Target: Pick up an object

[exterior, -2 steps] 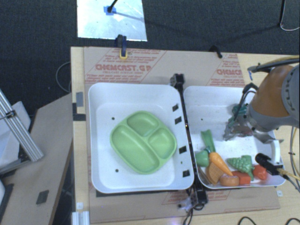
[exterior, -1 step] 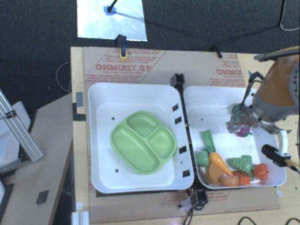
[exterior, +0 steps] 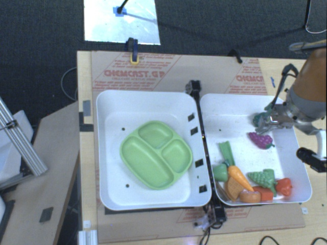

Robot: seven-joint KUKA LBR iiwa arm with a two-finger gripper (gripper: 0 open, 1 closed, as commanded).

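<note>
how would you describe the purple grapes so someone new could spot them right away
Start at the right-hand white bin, the one next to the bin holding the green divided plate. The purple toy grapes lie alone in its upper right part, just below the gripper. They are the only purple thing there, set apart from the orange, green and red toy food heaped along the bin's lower edge.

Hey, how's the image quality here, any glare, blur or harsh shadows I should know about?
Camera view: soft, even light, faint shadows only; the silvery sheet at the top glares bright; the gripper over the right bin looks slightly smeared; the green plate and purple grapes read clearly.
</note>
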